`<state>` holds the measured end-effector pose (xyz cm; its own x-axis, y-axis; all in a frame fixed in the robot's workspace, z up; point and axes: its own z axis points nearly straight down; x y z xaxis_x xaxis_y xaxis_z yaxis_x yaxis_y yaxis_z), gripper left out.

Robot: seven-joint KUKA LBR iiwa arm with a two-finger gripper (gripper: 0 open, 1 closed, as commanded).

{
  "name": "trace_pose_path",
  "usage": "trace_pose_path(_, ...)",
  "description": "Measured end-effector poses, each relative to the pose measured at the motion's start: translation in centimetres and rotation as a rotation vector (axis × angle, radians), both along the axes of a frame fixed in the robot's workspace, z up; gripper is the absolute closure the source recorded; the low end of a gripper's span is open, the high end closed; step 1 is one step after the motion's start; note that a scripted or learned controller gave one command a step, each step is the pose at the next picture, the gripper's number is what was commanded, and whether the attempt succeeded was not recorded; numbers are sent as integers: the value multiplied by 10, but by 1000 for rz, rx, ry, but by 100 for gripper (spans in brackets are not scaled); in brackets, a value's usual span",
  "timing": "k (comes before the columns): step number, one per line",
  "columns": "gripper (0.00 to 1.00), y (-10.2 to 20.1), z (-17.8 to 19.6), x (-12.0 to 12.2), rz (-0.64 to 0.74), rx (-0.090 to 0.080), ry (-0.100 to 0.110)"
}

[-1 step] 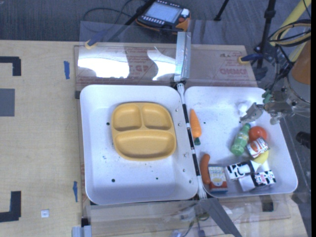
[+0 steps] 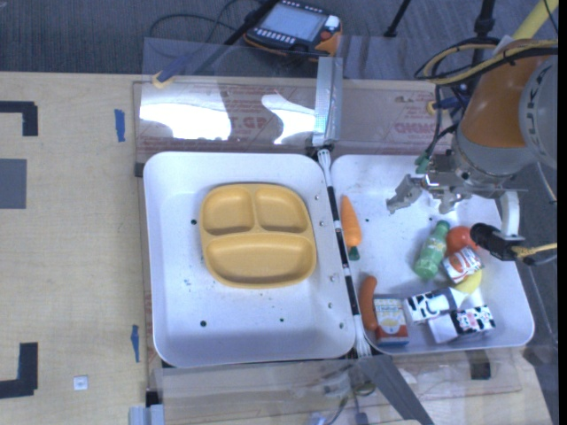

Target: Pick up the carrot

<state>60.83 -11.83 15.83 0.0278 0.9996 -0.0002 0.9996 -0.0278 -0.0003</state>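
Carrot (image 2: 351, 222) beside unreadable carton (image 2: 390, 318)

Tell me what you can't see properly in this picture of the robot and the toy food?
- Fingers: too small and blurred in the camera view to judge how they stand.
- Small carton: its label is too blurred to read.
- Black-and-white cartons: print too small to make out.
- Red and yellow pieces: bunched together beside the green bottle, shapes unclear.
- Arm: cut off by the right edge.

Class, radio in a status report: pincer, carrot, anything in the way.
Pincer open, hovering over right bin, holding nothing. Carrot lies against bin's left wall, untouched. Path to it clear; green bottle off to the side.
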Motion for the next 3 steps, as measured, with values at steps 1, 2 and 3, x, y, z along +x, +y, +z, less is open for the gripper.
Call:
trace_pose_path(1, 100, 0, 10, 1, 1, 0, -3)
trace_pose_path(2, 100, 44, 117, -60, -70, -1, -1)
trace_pose_path(3, 100, 101, 100, -16, 106, -1, -5)
